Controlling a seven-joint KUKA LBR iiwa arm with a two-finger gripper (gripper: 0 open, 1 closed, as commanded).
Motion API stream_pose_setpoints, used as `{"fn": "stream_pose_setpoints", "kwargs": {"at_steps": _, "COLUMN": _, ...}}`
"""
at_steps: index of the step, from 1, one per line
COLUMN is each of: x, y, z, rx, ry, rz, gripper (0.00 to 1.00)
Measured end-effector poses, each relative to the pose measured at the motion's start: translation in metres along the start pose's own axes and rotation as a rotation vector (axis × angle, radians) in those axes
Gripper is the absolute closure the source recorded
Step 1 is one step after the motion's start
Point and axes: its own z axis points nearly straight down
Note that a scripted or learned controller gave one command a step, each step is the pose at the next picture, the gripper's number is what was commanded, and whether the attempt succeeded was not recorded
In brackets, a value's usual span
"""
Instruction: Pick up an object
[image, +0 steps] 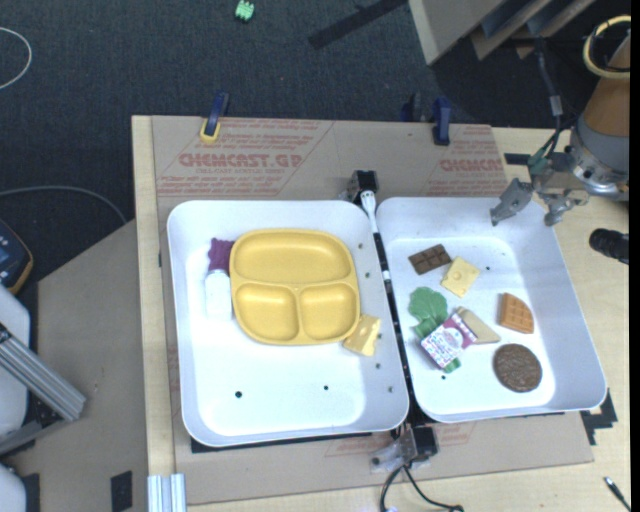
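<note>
The gripper (532, 203) hangs at two o'clock over the right bin's (560, 290) far rim, fingers spread wide and holding nothing. In that bin lie a chocolate bar (430, 259), cheese (461, 276), waffle (516, 313), cookie (517, 367) and green leaf (427, 304). The left bin (280, 395) holds a yellow plate (294, 285)

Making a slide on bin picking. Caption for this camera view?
Gripper open above the right bin's far edge; toy foods below, yellow tray in left bin.
</note>
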Motion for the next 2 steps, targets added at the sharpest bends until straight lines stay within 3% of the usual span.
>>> {"fn": "stream_pose_setpoints", "kwargs": {"at_steps": 1, "x": 0.001, "y": 0.003, "z": -0.011, "rx": -0.016, "ry": -0.004, "rz": -0.003, "gripper": 0.00}}
{"fn": "stream_pose_setpoints", "kwargs": {"at_steps": 2, "x": 0.011, "y": 0.004, "z": 0.041, "rx": -0.010, "ry": -0.002, "rz": -0.004, "gripper": 0.00}}
